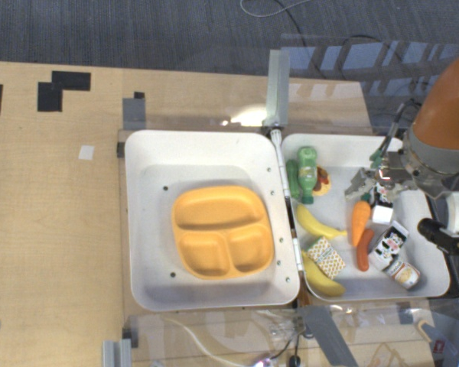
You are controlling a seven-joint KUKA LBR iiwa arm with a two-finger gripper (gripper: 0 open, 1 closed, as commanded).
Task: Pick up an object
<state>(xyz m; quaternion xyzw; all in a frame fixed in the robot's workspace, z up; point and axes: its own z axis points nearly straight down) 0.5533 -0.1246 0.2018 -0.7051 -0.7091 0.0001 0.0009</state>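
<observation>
- The tool (365, 186) hangs over the right bin (344, 145), just above the carrot (359, 222); its state I cannot tell.
- The carrot lies mid-bin, between two bananas (318, 226) and a cow-patterned bottle (390, 249).
- It looks like a light, rigid, smooth toy; pinching across its thick orange upper part seems safest.
- Its taper may let it slip.

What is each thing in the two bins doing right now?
Orange divided plate: flat in the left bin, nothing on it.
Green bottle: lying on its side.
Two bananas: lying down.
Carrot: lying near the gripper.
Cow-print bottle: lying on its side.
Gripper: above the right bin, holding nothing visible.
</observation>
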